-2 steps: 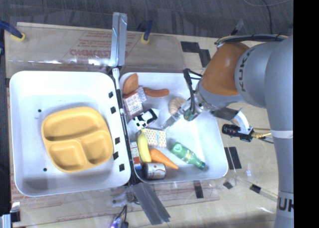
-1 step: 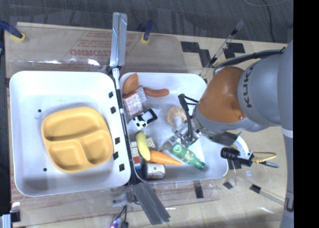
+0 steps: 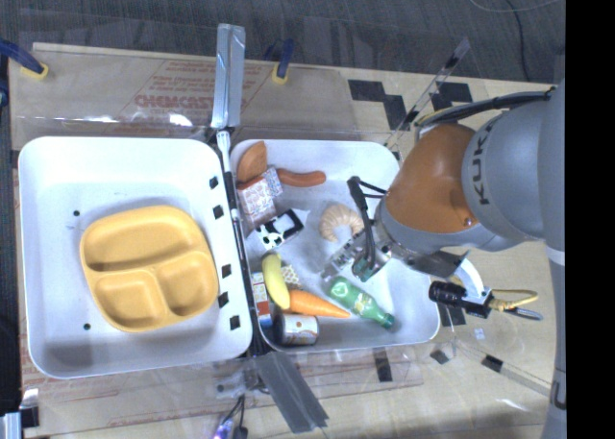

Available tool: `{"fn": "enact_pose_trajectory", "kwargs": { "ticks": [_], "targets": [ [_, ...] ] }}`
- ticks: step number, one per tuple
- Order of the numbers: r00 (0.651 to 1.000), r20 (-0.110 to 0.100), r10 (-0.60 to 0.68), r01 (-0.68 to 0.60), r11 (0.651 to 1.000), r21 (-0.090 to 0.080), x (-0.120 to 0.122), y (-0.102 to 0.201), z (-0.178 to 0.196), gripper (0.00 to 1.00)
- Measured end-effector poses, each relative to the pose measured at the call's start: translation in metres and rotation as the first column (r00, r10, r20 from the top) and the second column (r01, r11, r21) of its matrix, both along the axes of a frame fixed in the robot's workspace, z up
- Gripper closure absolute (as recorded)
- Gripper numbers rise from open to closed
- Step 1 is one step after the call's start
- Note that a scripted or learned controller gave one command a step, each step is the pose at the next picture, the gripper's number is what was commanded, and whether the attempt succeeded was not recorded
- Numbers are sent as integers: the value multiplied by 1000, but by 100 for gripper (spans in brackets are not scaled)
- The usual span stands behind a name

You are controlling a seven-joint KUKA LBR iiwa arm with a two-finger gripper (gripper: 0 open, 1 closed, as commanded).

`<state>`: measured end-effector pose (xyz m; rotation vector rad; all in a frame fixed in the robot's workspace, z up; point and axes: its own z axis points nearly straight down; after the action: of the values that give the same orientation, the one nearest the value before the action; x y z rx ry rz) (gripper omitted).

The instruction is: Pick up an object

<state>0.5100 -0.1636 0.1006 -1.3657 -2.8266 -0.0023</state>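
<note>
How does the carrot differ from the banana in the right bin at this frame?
The carrot is orange and tapers to a point; the banana is yellow and blunt-ended. The carrot lies nearly across the right bin, while the banana runs more up and down the view. Both are elongated and lie side by side near the divider.

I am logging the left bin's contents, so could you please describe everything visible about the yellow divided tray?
The yellow compartment tray, seemingly plastic, lies flat in the left white bin, slightly rotated. It has rounded corners, a raised rim and three sections: one long section along the far side and two smaller ones nearer the camera. Nothing lies in any section. It rests on the bin floor, apart from the walls, and nothing else touches it.
</note>
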Motion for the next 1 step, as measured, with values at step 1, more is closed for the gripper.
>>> {"fn": "enact_pose_trajectory", "kwargs": {
  "ticks": [1],
  "targets": [
    [966, 0, 259, -259, 966, 0, -8, 15, -9, 100]
  ]
}}
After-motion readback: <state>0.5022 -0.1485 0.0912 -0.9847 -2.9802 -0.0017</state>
